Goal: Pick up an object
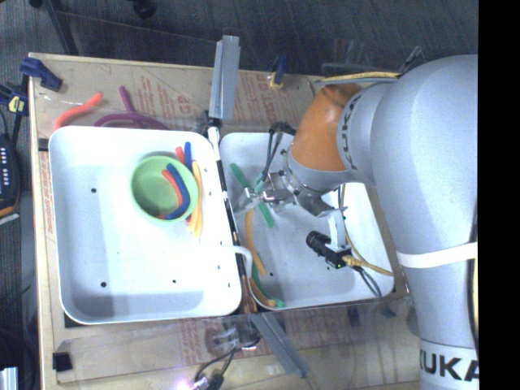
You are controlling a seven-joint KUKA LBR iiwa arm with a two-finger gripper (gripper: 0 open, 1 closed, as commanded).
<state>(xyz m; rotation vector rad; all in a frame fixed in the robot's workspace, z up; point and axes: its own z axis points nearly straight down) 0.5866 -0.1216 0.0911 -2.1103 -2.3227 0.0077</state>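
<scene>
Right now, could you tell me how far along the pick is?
Done: the arm has reached into the right bin, with the gripper low over the green strip near its left wall. In hand: nothing visibly gripped. Left: securing and lifting an object. The green bowl sits in the left bin.

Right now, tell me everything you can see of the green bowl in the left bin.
The green bowl is round and pale green, plastic by its look, and sits upright with its mouth up in the upper middle of the left bin. Thin curved sticks lie in and over its right side: a blue one, a red one, and orange ones trailing past its rim onto the bin floor. It stands apart from the gripper, which is over the right bin.
</scene>
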